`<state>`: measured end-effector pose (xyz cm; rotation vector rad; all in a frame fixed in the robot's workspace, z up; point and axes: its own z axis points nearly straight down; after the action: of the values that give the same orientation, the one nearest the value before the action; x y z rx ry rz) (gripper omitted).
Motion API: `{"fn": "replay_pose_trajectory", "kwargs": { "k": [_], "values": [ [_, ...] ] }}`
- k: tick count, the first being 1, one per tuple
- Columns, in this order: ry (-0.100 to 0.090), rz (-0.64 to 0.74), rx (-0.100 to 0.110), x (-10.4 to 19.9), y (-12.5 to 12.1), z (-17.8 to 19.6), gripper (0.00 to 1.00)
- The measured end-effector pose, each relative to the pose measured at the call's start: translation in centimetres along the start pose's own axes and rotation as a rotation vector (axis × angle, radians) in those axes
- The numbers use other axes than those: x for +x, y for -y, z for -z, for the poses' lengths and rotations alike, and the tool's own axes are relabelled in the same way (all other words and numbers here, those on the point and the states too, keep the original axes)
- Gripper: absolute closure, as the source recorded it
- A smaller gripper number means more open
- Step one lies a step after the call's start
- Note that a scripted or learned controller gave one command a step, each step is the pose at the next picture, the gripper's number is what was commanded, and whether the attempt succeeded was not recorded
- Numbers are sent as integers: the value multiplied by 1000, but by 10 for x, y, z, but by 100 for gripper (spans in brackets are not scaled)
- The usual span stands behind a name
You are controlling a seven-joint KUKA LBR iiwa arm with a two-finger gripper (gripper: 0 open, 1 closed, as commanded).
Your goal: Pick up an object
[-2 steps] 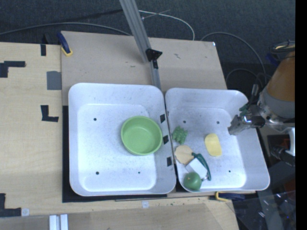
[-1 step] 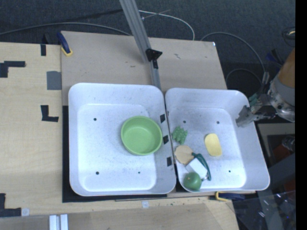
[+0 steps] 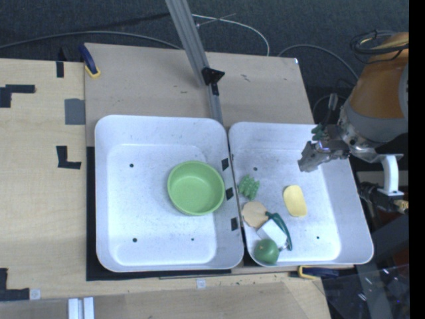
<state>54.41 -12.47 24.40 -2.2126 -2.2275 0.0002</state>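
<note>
Right bin [image 3: 345, 244], contents. Yellow piece [image 3: 295, 201], lying free near centre. Green knobbly piece [image 3: 250, 187], at 9 o'clock from the yellow, close to the dividing walls. Tan round piece [image 3: 254, 213], white piece with a dark green handle [image 3: 275, 231] and green ball [image 3: 267, 250], bunched together at 7 o'clock from the yellow, in the bin's near-left corner.

Left bin [image 3: 119, 244], contents. Green bowl [image 3: 196, 188], upright, toward its right side.

Tool. Gripper [image 3: 311, 159], over the right bin's upper right, at 1 o'clock from the yellow piece and apart from it. Nothing shows between its tips; whether they stand spread or closed cannot be told at this size.

Task status, judged. No object lifted yet; the yellow piece is the nearest candidate and the only one with open floor all round.

Risks, judged. The bunched three touch or nearly touch: a descent there could wedge on two at once or nudge the ball away. The knobbly piece lies near the divider, so one tip may strike the wall. The yellow piece looks smooth and rounded and could squirt out of an off-centre pinch.

Room. Bare floor across the right bin's upper half and right side; walls close in at 6 and 9 o'clock.
</note>
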Motion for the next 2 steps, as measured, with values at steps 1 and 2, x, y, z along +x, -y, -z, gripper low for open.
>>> {"fn": "replay_pose_trajectory", "kwargs": {
  "k": [1,2],
  "values": [
    [0,1,-2,54,-25,5,100],
    [0,0,-2,105,-46,11,100]
  ]
}}
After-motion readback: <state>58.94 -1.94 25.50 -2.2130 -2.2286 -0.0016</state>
